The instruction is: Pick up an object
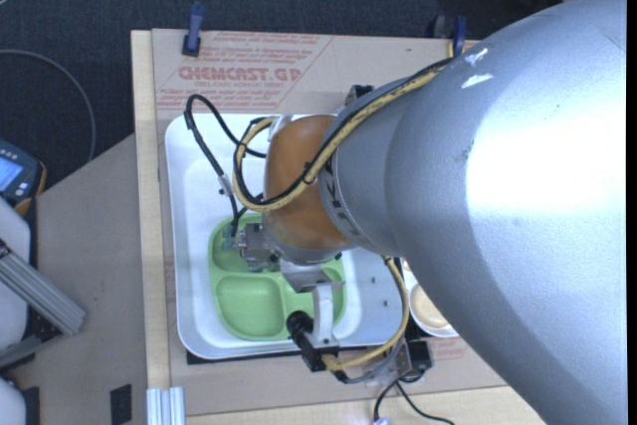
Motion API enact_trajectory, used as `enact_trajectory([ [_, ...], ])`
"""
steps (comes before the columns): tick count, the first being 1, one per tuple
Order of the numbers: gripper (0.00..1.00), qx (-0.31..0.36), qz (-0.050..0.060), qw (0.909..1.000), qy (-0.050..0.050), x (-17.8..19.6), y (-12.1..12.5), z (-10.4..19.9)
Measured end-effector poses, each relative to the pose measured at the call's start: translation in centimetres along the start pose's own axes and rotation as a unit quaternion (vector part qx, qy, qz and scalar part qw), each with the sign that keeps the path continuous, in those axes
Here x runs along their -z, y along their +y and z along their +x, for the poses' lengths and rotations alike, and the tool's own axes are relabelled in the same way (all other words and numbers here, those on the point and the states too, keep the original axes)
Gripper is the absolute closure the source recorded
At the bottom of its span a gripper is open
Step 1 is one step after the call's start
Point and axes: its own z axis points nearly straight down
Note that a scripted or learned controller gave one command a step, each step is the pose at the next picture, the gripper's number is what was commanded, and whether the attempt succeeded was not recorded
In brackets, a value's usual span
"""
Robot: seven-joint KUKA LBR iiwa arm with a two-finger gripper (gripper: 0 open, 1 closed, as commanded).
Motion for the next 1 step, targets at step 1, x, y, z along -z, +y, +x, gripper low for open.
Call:
enact_trajectory([
  [1, 1.00, 0.000, 0.011, 0.9999, -0.001, -0.36, 3.13, 2.78],
])
